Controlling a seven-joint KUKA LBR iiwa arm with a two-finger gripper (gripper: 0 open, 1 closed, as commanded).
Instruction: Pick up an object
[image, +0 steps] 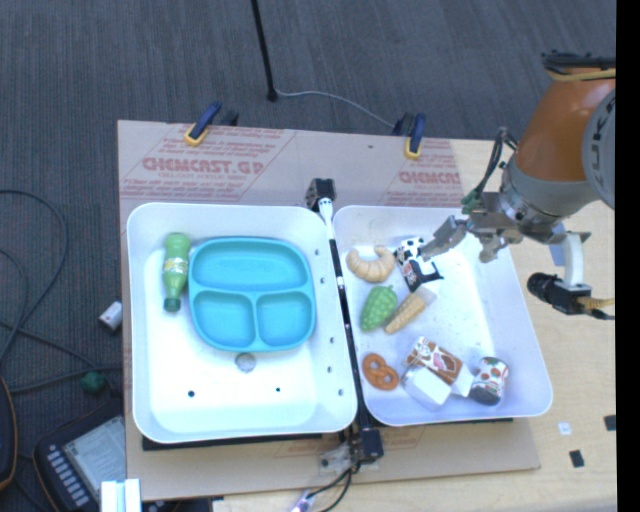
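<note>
Gripper (428, 262) hangs over the right bin (520, 330), fingers slightly parted around a small black-and-white toy (409, 250); firm hold unconfirmed. Toy sits just right of the croissant (371, 264), long axis roughly upright in view.

The two bins (150, 330) are looking like smooth glossy white plastic. The blue tray (250, 292) is looking like shiny plastic, and the board (300, 165) underneath like matt cardboard.
</note>
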